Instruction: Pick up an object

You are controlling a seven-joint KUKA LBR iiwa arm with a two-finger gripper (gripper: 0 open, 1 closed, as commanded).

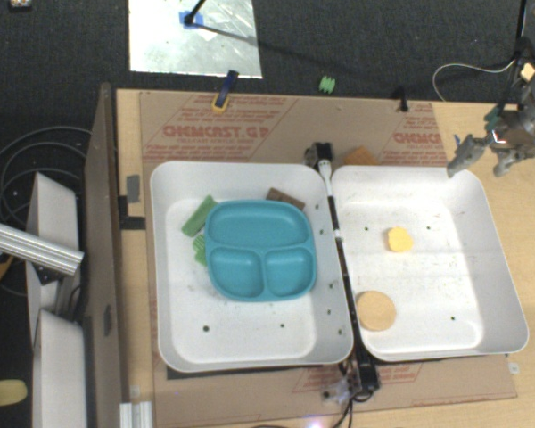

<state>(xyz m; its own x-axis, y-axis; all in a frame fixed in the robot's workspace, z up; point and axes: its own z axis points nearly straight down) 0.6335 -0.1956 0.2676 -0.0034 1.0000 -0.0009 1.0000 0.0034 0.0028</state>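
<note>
Yellow piece (399, 240) and tan disc (375, 310) lay in the right bin (490, 239); the gripper (481, 157) hung spread wide, holding nothing, above its far right corner.

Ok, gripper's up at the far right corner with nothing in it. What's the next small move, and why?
Probably bring the gripper forward and left, over the yellow piece in the right bin. The gripper sits outside the bin's far corner, open, and that piece lies alone on bare floor, nearer than the tan disc.

Pincer (481, 159) pale grey metal, two slim fingers (460, 155); blocky silver-grey wrist housing above; small orange-brown patch near top; thin black cable looping alongside; small red mark on housing.
</note>
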